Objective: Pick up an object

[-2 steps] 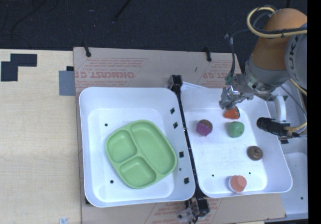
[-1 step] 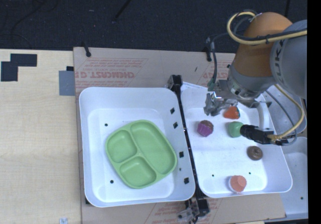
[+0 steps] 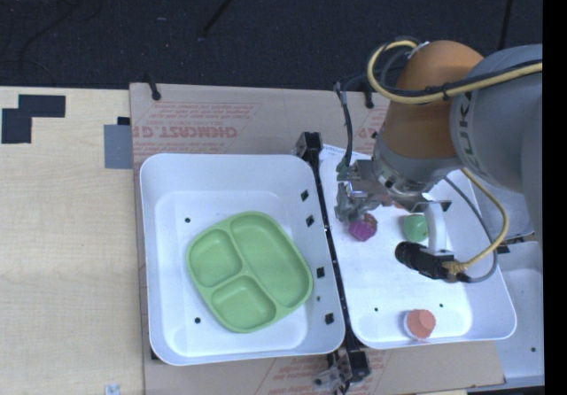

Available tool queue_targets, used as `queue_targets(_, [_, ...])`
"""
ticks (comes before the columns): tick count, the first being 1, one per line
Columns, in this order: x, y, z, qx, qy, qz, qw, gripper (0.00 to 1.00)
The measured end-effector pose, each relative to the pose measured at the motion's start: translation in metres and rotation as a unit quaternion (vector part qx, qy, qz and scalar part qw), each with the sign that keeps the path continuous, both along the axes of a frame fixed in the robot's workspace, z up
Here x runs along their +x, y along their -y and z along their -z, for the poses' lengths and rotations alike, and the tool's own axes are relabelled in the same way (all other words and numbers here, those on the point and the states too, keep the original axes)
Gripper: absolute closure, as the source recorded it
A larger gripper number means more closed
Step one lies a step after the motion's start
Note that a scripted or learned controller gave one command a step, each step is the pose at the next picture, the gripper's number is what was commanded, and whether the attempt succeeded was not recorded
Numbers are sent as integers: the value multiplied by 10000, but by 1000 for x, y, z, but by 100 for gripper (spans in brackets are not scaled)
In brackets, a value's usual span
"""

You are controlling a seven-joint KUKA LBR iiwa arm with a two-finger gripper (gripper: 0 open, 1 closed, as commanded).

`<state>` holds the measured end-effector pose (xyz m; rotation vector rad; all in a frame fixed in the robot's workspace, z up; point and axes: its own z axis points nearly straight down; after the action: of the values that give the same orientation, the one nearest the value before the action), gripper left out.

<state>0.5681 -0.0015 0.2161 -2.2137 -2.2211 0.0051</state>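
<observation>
In the left bin [image 3: 168,181], left of the central divider [image 3: 323,243]: green sectioned plate [image 3: 248,271], lying flat. Right of the divider: tool [image 3: 354,204] lowered over purple object [image 3: 361,227], seemingly to grasp it; finger state cannot be told. Further right: green object [image 3: 414,227], orange object [image 3: 420,323], loose.

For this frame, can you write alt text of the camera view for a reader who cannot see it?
A grey and orange robot arm reaches into the right white bin, its pincer just above a small purple object. A green object and an orange-pink one lie in the same bin; the left bin holds a green divided plate.
</observation>
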Motion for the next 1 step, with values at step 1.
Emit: queue_targets(1, [-20, -46, 7, 1, -2, -2, 10000, 100])
